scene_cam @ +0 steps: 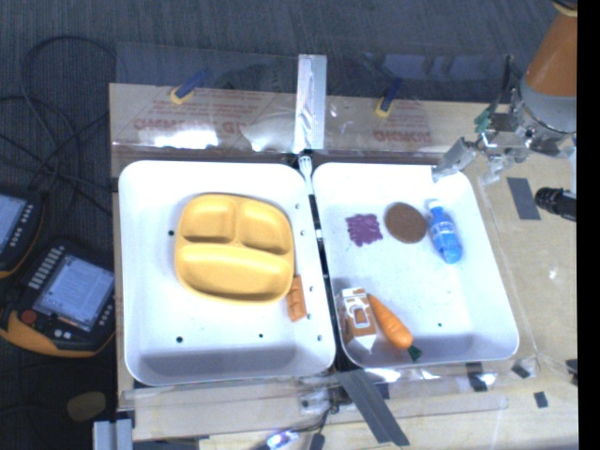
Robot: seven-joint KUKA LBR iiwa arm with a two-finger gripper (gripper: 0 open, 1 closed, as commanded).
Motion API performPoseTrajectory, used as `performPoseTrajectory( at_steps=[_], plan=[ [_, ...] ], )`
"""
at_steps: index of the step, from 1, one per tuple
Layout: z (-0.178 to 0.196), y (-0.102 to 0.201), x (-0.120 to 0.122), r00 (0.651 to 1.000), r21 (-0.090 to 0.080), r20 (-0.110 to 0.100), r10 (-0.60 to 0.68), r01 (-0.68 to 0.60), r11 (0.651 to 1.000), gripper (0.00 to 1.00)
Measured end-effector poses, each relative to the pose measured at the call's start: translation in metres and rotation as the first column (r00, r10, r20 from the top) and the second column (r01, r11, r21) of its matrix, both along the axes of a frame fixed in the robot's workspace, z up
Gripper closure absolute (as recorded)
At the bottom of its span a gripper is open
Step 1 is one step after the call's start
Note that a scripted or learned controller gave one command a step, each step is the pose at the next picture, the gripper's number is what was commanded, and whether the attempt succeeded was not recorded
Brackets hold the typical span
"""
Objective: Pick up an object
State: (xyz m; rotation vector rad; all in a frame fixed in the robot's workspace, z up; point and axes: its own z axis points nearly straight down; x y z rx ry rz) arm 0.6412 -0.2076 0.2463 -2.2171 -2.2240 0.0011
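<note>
Wood bench (141, 101) w/ two white bins (150, 345), dark carpet (187, 7) behind; hand (464, 157) state unclear.

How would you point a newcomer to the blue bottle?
Look in the right-hand white bin, along its far half, where three small things sit in a row. The blue bottle is the rightmost, beside a brown disc. It alone is blue and has a white cap.
</note>
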Motion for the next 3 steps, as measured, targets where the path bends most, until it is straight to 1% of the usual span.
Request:
performPoseTrajectory(
  at_steps=[1, 2, 3],
  plan=[
    [-0.14, -0.007, -0.016, 0.997, 0.006, -0.002, 0.08, -0.08, 0.997, 0.0],
    [-0.131, -0.007, -0.015, 0.997, 0.003, 0.0, 0.082, -0.082, 0.997, 1.0],
    [-0.021, 0.072, -0.002, 1.0, -0.001, 0.002, 0.017, -0.017, 1.0, 1.0]
  ],
)
